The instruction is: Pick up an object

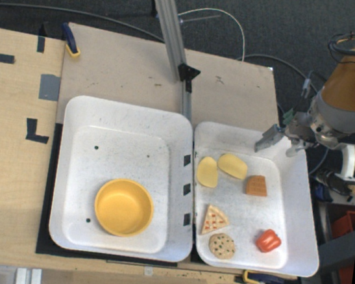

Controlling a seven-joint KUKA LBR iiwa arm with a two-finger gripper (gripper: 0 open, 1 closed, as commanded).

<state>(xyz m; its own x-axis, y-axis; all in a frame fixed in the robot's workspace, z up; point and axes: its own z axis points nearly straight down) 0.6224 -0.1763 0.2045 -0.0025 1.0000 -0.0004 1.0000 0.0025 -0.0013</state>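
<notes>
The arm's gripper [281,141] hangs over the far right corner of the right bin [302,208], its two grey fingers [267,139] spread apart with nothing between them. In that bin lie six small things: a pale yellow oval piece [207,172] near the left wall, a yellow potato-shaped piece [232,165] just beside it toward the far edge, and an orange waffle square [256,185] close to the right of those. Nearer the front edge sit a pizza slice [214,220], a round cookie [222,246] just in front of it, and a red pepper [268,241] toward the front right corner. The left bin [81,124] holds a yellow bowl [124,207], upright, near its front edge. All the objects are apart from the gripper, the potato-shaped piece lying closest to it
</notes>
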